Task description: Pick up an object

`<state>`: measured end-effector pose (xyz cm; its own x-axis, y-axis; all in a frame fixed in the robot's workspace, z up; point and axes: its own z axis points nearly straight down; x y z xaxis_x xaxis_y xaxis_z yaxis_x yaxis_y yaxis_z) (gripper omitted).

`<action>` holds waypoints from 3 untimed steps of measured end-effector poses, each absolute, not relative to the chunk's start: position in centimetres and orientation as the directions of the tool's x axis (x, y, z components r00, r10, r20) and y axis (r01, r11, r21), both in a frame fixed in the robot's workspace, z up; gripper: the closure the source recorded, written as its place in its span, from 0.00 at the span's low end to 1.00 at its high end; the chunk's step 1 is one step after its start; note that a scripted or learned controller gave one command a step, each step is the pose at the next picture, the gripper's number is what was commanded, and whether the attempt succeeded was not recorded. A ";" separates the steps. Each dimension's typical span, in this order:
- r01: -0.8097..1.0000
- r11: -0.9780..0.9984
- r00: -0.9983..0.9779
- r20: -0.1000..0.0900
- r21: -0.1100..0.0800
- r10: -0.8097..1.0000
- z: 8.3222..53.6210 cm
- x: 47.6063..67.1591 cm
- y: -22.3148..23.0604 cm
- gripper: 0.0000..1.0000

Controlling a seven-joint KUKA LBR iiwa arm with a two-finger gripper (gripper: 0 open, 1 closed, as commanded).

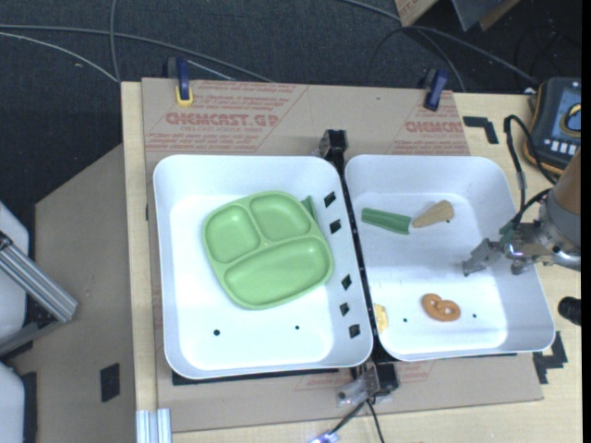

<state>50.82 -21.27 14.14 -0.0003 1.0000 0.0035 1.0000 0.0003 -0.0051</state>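
Pretzel (441, 308) lay near the right bin's (480, 178) front edge, just below the gripper (482, 258). Whether that gripper was spread or closed could not be told.

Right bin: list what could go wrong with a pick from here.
The tool hangs near the right bin's right wall, apart from every item, so it may close on nothing. The pretzel lies flat and small and may slip out. The brush is long and may tilt if gripped off-centre.
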 end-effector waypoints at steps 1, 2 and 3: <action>1.000 0.000 0.000 0.003 -0.005 1.000 8.9 50.8 -21.2 0.00; 1.000 0.000 0.000 0.001 0.001 1.000 10.3 50.9 -21.2 1.00; 1.000 0.000 0.000 -0.003 0.006 1.000 16.4 51.1 -22.0 1.00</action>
